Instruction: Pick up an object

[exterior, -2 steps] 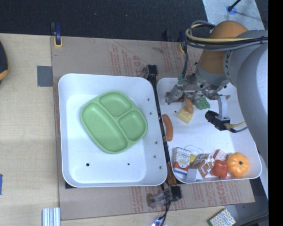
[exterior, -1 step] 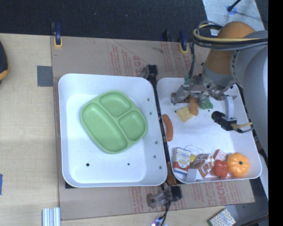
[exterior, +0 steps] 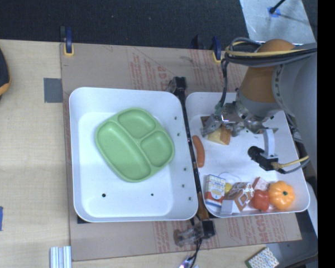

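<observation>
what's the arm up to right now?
The arm is reaching into the right bin, gripper down at a tan block near the bin's back left. Can't tell if it has a hold on it. A sausage, a carton, a red piece and an orange pumpkin lie in that bin. The left bin holds a green divided plate.

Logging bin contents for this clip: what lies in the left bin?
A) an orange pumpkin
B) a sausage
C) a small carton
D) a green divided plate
D: the green divided plate lies alone in the left bin, while the sausage, pumpkin and carton lie in the right bin.
</observation>
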Robot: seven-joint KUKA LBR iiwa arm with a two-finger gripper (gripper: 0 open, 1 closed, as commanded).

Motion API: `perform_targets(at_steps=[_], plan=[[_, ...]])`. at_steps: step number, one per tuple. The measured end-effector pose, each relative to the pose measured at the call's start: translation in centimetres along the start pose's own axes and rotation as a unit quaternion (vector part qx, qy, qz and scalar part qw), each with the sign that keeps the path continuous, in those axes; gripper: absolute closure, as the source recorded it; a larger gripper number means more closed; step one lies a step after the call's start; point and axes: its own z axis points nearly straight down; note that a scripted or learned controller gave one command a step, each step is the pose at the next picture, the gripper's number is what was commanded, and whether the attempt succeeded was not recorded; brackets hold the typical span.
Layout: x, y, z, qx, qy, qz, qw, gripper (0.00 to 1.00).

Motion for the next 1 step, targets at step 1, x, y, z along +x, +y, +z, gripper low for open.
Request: perform_targets(at_steps=[1], plan=[[0.29,3.79,-0.11,-0.004,0.0,-0.001,1.0,0.0]])
